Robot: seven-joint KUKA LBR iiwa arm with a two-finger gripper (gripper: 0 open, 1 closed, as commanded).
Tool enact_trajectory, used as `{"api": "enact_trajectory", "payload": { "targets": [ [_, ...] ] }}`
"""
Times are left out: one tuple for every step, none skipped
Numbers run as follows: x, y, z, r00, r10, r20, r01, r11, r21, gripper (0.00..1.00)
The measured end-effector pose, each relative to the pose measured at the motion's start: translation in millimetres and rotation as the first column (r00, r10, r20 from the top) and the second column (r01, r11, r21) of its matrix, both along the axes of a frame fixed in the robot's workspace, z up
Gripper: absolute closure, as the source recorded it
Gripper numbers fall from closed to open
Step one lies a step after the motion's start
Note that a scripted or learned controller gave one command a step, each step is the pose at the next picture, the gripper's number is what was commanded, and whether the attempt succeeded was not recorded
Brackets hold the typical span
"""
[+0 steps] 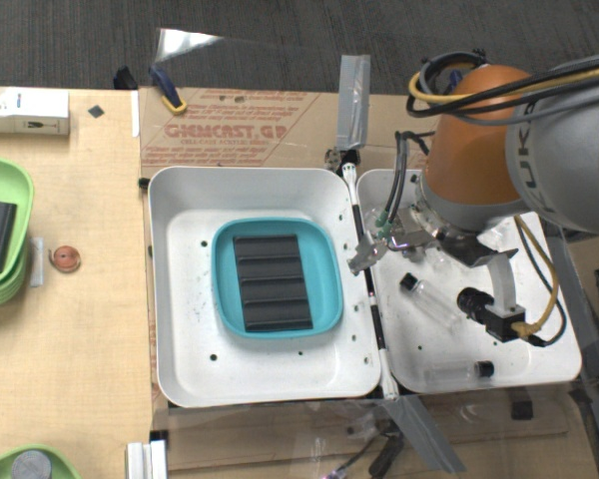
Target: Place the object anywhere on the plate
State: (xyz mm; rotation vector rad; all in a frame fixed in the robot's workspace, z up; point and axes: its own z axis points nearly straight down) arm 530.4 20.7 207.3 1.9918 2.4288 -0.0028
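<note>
A teal plate [277, 276] with a dark ribbed insert lies in the middle of the left white bin [180, 357]. In the right bin [429, 362] a small black piece [409, 283] lies joined to a clear tube-like part [437, 307]. A second small black piece [484, 369] rests near that bin's front edge. My gripper [371, 249] hangs low over the divide between the two bins, just right of the plate and up-left of the black piece. The grey and orange wrist [474, 143] above it hides the back of the right bin. I see nothing held.
A cardboard sheet [235, 128] lies behind the left bin. On the wooden bench at the left are a green tray [5, 233], a small round orange thing [66, 258] and a white box [25, 113]. Cables and a black fitting [494, 312] hang over the right bin.
</note>
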Motion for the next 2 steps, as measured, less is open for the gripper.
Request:
{"api": "enact_trajectory", "payload": {
  "targets": [
    [0.0,0.0,0.0,1.0,0.0,0.0,0.0,1.0,0.0,0.0],
    [0.0,0.0,0.0,1.0,0.0,0.0,0.0,1.0,0.0,0.0]
  ]
}}
